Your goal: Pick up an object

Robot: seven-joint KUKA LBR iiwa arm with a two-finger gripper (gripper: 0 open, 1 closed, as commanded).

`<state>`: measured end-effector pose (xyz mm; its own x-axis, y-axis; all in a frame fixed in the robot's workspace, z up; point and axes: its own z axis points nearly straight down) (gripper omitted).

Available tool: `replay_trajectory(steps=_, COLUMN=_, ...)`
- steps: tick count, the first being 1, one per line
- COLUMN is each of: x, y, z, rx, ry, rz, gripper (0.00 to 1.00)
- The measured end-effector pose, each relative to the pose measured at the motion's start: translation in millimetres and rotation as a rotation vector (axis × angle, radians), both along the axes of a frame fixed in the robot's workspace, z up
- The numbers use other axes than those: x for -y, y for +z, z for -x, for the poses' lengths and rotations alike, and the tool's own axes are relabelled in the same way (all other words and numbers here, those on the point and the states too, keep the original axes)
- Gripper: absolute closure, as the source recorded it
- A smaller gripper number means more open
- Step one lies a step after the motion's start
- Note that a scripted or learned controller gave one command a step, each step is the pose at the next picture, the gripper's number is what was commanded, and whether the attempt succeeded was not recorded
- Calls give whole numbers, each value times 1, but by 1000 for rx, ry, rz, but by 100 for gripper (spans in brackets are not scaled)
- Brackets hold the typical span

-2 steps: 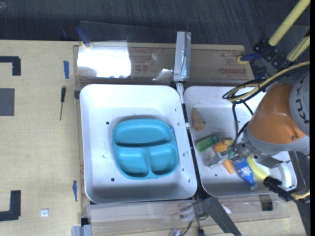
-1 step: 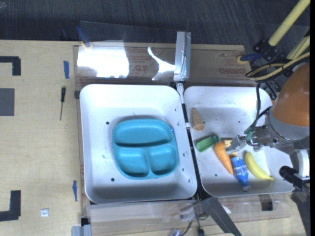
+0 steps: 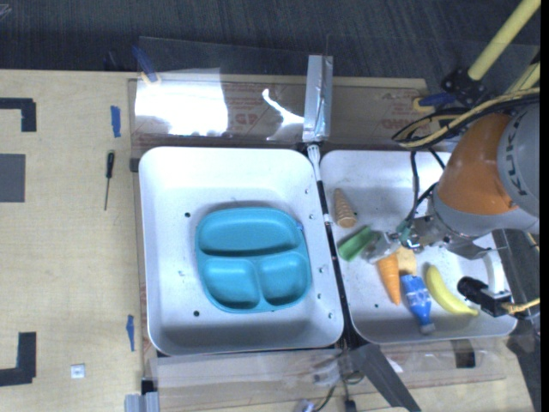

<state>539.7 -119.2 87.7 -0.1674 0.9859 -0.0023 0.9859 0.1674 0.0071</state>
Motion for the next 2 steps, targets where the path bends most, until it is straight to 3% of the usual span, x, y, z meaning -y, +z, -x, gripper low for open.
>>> replay_trajectory(steps=1, x=0, y=10, z=-1, rx=4, ry=-1, rz=1, gripper=100)
replay_trajectory(steps=2, x=27, y=-1, z=-1, rx=-1, ry=-264, rz=-2, gripper=100)
